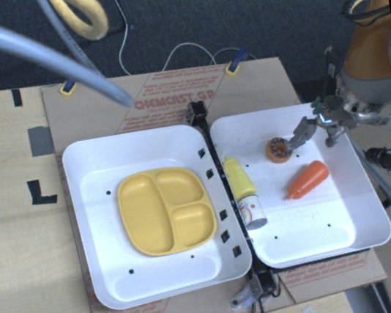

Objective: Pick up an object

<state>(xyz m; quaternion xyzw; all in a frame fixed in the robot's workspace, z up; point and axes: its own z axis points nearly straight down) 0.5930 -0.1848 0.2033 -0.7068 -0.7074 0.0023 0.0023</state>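
a small round brown object (277,149) lay in the right bin (364,235), touching one fingertip of the gripper (309,133), whose fingers stood spread with nothing between them. judging by that, nothing was lifted yet. just beside lay an orange carrot (307,179) and a yellow bottle (241,189). the left bin (89,207) held a yellow divided plate (166,210), both bins on cardboard (171,100) over a wooden bench (17,241).

Grey arm (364,98) with an orange band (370,48) and a slim metallic end effector (301,132).
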